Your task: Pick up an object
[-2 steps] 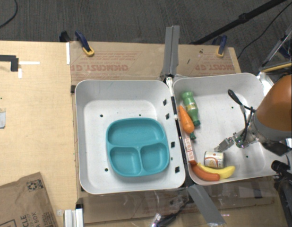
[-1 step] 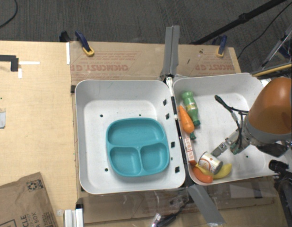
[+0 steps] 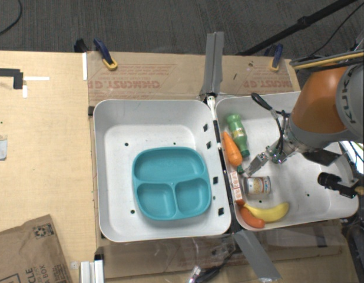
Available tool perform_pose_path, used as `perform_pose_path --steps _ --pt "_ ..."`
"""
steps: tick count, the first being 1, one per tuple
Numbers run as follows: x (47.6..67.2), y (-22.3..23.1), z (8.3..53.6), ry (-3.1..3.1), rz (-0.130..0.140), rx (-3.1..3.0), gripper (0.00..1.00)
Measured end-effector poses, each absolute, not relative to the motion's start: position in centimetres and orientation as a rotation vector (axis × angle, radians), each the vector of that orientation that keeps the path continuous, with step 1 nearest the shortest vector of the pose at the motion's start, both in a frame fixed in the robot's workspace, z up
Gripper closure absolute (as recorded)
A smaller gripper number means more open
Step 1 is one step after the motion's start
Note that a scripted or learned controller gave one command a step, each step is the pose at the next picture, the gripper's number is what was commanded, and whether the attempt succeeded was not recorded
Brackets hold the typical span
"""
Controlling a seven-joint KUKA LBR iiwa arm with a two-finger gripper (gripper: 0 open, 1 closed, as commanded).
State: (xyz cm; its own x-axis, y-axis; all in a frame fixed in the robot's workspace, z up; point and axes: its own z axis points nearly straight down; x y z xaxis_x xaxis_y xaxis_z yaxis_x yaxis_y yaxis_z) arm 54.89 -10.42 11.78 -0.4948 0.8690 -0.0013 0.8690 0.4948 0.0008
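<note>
While gripper (image 3: 248, 168) hangs by right bin (image 3: 311, 214) left wall, jaws' gap can't be told (nothing visibly held); can (image 3: 257, 185) just below, carrot (image 3: 232, 150) beside: descend centred on one obj.

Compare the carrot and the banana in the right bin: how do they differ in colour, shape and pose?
The carrot is orange, while the banana is yellow. The carrot is straight and tapered; the banana is curved. The carrot lies lengthwise beside the green bottle, toward the far end of the bin; the banana lies crosswise at the near end, below the small can. Both rest flat in the right bin, close to its left wall.
</note>
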Motion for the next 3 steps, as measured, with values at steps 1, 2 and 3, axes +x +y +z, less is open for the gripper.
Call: perform_pose_path --steps 1,2,3 --pt "51.4 -10.4 10.2 2.702 0.018 1.549 0.00" --pt "64.4 -11.0 10.3 2.918 0.007 1.115 0.00" --pt "64.6 -11.1 11.4 2.912 0.005 1.109 1.00"
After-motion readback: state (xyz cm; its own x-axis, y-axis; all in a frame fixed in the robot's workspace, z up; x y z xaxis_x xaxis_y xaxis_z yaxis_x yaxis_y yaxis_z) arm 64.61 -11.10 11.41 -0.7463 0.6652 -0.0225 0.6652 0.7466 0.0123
